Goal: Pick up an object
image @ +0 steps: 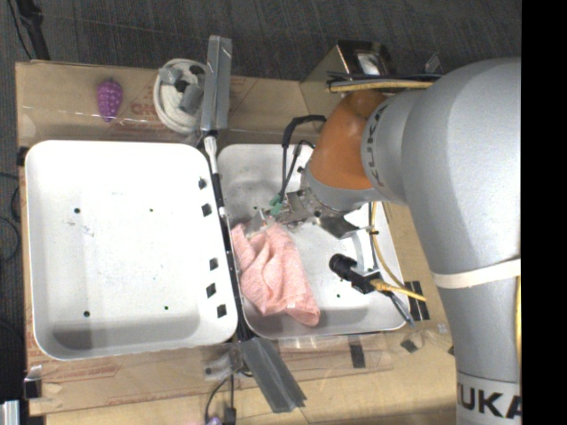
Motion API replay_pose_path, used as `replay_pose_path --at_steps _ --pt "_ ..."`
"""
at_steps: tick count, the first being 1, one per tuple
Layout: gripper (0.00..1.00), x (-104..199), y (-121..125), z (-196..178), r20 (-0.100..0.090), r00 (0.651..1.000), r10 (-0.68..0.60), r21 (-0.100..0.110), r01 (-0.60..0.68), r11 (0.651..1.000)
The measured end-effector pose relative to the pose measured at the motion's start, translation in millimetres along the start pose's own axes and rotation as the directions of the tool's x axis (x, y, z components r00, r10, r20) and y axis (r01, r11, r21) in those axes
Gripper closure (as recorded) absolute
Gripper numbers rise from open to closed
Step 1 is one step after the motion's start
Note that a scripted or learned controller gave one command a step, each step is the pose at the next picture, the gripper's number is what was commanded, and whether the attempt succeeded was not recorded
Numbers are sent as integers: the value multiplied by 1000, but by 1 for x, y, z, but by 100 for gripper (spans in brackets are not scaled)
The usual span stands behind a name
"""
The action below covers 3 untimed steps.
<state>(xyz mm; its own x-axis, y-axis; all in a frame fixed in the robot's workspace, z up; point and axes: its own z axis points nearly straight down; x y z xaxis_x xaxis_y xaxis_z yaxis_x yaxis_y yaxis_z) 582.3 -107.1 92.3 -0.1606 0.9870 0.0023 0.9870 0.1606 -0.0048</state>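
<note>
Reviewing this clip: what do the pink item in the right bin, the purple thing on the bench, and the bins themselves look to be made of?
Pink cloth: soft fabric, likely terry or fleece; it lies crumpled in folds with a matte, fuzzy surface.
Purple object: bumpy, grape-like cluster, probably plastic or rubber; too small to be sure.
Left bin and right bin: smooth white moulded plastic by the look, with rounded corners and a slight sheen.

Place: a robotics lab or test cell, as far as I can judge from above.
Bench: my bench is covered in taped brown cardboard.
Bins: two shallow white bins, the left bin and the right bin, stand side by side with a grey metal divider between them.
Arm: my own grey arm bears an industrial maker's lettering.
Floor: dark carpet, with loose cables.
</note>
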Motion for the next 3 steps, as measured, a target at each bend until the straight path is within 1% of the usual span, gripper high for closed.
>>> replay_pose_path --at_steps 1,2,3 --pt "0 13 -10 -31 -1 989 -146 2 146 989" --pt "0 1 24 1 1 977 211 -1 -211 977" --pt "0 -12 -38 1 1 965 262 -1 -262 965"
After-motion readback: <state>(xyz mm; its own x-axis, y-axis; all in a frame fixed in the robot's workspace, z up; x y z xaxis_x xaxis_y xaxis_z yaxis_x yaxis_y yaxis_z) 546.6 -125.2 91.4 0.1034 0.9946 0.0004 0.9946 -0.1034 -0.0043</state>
